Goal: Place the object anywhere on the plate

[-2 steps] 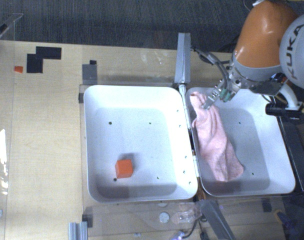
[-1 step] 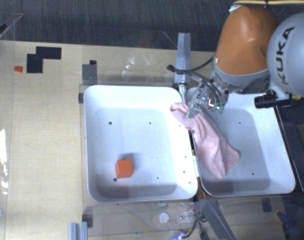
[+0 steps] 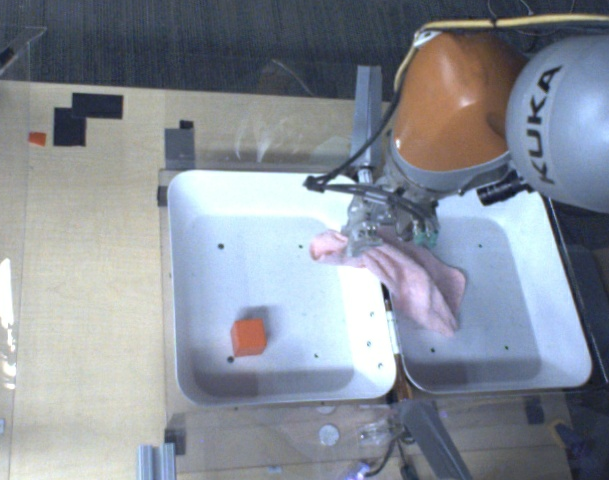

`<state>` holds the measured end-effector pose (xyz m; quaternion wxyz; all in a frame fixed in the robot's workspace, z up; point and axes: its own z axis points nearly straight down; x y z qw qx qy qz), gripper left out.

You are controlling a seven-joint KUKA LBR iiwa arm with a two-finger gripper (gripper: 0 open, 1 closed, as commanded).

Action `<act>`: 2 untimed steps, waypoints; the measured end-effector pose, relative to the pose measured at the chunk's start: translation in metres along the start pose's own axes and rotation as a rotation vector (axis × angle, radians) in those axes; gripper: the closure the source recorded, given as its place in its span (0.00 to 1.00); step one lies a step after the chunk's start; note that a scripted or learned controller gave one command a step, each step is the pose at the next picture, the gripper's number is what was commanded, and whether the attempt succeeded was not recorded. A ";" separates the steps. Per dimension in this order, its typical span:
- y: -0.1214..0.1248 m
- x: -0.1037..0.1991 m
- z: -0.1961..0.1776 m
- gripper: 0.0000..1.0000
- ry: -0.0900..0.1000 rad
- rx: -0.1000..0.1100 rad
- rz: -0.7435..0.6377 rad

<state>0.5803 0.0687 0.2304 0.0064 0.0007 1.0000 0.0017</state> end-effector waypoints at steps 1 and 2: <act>0.049 0.017 0.002 1.00 0.003 0.000 -0.005; 0.048 0.017 0.002 0.00 0.003 0.000 -0.005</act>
